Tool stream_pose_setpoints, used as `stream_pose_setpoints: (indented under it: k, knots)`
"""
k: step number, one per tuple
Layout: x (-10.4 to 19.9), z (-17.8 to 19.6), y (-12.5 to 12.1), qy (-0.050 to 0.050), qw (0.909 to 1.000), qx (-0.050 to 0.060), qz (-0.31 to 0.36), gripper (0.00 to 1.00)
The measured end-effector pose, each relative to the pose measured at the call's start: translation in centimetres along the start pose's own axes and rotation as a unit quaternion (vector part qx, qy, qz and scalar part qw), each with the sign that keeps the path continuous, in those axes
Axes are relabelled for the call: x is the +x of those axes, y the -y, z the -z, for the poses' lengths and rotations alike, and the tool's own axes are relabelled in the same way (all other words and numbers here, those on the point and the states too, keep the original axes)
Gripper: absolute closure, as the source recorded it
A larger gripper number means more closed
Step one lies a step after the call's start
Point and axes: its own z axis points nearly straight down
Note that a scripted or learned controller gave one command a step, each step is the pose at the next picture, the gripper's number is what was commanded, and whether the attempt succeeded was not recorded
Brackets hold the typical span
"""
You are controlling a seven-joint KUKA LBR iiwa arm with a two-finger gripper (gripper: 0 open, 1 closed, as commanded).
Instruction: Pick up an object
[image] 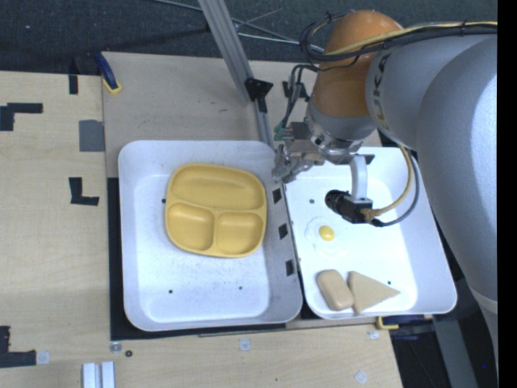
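Observation:
A yellow divided plate [216, 209] lies in the left bin [145, 297]. The right bin [420, 281] holds a small fried egg toy [325, 234] near its middle, with a tan bread roll [333, 289] and a tan wedge-shaped piece [371, 290] side by side at its front edge. My gripper [285, 166] hangs over the far end of the ridge between the two bins, just off the plate's far right corner. Nothing is visibly held in it.
The big grey arm with its orange band [355, 47] covers the right bin's far and right parts. A black cable fitting [347, 205] hangs from the wrist above the egg. A slanted metal pole [234, 55] rises behind the bins.

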Motion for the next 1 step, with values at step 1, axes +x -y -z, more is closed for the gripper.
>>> stream_pose_setpoints:
  k: [1]
  knots:
    - [6.07, -0.07, 0.62, 0.000, 1.0000, 0.000, 0.001, 1.00]
